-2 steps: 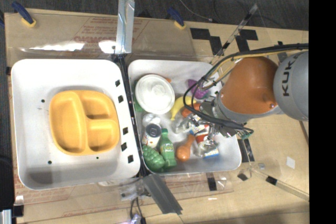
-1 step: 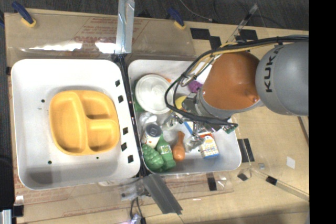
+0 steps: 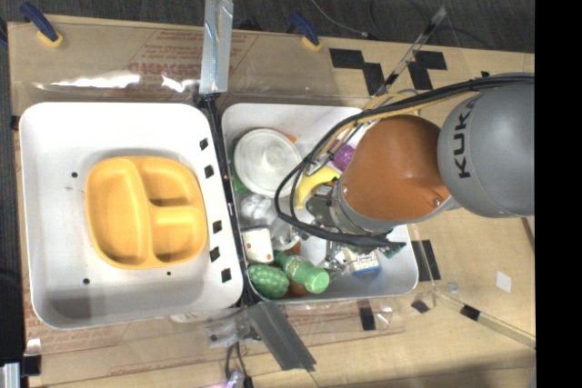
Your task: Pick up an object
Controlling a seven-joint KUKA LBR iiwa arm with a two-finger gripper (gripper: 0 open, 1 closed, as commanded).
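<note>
The right bin (image 3: 300, 115) holds a jumble of small objects. A clear plastic cup (image 3: 265, 159) lies at its upper left. Green toy pieces (image 3: 289, 276) sit along the near edge, beside a small white item with a red mark (image 3: 257, 244) and a small blue and white box (image 3: 365, 264). Something yellow (image 3: 314, 186) and something purple (image 3: 345, 157) peek out by the arm. The arm's orange band (image 3: 396, 170) hangs over the right half of this bin. My gripper (image 3: 341, 236) reaches down among the objects under the wrist, which covers most of it.
The left bin (image 3: 55, 141) holds a yellow divided tray (image 3: 145, 209). Black cables (image 3: 300, 173) loop off the wrist over the right bin. Cardboard and tape surround both bins, with blue clips (image 3: 41, 24) along the far edge.
</note>
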